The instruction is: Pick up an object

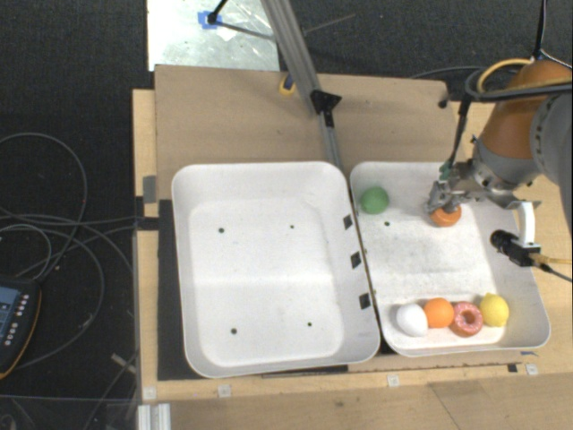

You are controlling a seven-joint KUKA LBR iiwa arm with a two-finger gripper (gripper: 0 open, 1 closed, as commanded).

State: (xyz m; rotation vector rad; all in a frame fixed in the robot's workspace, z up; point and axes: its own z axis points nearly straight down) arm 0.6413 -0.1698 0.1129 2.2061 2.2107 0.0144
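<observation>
Gripper sits low over the far part of the right bin, right on top of a small orange object. Its metal fingers come down on either side of that object and look closed in against it, though the object also appears to rest on the bin floor, so I cannot tell whether it is truly gripped. The grey arm with its orange band reaches in from the right.

A green ball lies in the far left corner of the same bin, well apart from the gripper. Along the near edge sit four things in a row, touching or nearly so: a white egg, an orange ball, a pink doughnut and a lemon. The left bin lies just beside the right one.
</observation>
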